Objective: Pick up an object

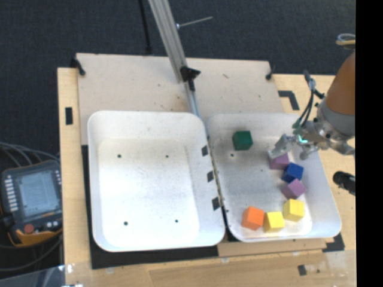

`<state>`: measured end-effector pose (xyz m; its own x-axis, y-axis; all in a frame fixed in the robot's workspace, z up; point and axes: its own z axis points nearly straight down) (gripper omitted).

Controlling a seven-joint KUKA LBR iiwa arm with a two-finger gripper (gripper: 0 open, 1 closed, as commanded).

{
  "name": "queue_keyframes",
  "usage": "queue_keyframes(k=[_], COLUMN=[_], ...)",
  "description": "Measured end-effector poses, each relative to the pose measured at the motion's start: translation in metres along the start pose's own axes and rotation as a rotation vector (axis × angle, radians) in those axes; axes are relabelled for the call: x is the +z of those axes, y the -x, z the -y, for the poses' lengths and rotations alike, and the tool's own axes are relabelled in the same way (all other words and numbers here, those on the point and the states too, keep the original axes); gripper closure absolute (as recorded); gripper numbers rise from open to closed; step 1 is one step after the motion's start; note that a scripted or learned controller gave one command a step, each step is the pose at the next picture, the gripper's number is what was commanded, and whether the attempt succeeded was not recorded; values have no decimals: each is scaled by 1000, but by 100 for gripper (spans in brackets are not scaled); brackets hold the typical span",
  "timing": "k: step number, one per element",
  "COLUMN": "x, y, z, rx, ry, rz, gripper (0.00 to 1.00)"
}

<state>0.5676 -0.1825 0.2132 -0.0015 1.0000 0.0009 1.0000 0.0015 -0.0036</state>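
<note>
The right bin [233, 232] holds several small blocks. A green cube [242, 140] sits alone near its back. Along the right side lie a purple block [279, 161], a blue cube [292, 172] and a second purple cube [294, 188]. At the front are two yellow cubes [294, 209] [274, 220] and an orange cube [253, 217]. My gripper [293, 149] hangs over the right bin's back right part, just above and behind the upper purple block. Its fingers are spread open with nothing between them.
The left bin [96, 160] lies beside the right one, a shared rim between them. A slanted metal rail [170, 34] rises from the bench behind the bins. A teach pendant [33, 196] rests off the bench at the left.
</note>
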Motion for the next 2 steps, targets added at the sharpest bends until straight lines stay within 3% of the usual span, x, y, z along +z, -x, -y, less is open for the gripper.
queue_keyframes(k=[1,2], x=[-3,39], y=[0,2], z=[-1,1], rx=[0,2], ry=[5,1], rz=[1,2], gripper=[0,0])
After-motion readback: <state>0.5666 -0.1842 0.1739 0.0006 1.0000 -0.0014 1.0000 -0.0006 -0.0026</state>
